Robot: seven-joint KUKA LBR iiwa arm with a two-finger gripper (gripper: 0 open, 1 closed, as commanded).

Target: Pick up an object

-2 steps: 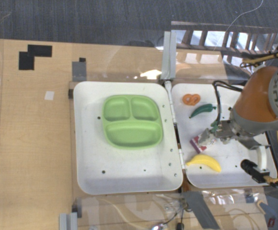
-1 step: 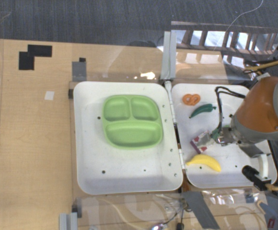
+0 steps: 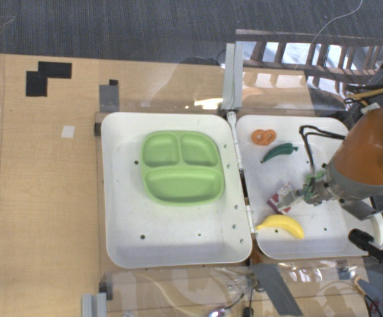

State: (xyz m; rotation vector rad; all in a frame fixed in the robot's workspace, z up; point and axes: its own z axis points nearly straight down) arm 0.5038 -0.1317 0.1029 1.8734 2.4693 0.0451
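I see a small crumpled packet point(image 3: 283, 197), red, white and dark, in the right bin point(image 3: 330, 243), its long axis slanting from lower left to upper right. The end effector point(image 3: 312, 190) sits just beside its right end; its opening I cannot tell. A banana point(image 3: 282, 226) lies just below.

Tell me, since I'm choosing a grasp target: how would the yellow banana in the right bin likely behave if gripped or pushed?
The curved yellow banana looks like smooth, glossy plastic, so it is probably light, stiff and somewhat slippery. It lies flat on the right white bin floor, unlikely to tip. Pushed at one end, its curve would probably make it pivot rather than slide straight.
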